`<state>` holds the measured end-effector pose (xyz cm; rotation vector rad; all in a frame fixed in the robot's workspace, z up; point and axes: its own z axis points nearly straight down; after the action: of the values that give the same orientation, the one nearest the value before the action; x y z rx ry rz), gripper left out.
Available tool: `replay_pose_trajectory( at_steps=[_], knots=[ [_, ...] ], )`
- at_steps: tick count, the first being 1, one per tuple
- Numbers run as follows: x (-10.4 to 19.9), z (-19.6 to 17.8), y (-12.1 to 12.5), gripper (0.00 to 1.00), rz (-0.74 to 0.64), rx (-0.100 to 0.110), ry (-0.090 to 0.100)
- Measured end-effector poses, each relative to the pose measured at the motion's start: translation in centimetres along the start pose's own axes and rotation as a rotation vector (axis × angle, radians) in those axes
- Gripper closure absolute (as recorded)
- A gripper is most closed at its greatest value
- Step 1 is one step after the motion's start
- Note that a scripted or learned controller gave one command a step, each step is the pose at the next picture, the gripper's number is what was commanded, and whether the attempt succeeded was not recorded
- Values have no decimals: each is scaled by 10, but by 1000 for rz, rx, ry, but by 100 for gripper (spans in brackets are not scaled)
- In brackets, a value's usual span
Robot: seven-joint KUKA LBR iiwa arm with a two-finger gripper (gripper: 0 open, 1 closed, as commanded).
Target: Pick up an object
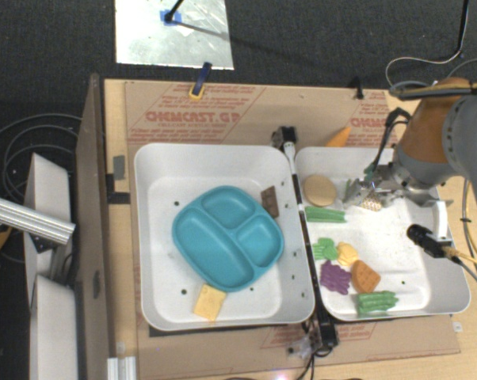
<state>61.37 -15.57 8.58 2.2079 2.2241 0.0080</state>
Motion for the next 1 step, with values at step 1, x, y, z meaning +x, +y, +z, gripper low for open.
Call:
replay_pose_trajectory(
  at_steps=[1],
  knots=[
    [25,1,-128,0,9,16,5]
  ],
)
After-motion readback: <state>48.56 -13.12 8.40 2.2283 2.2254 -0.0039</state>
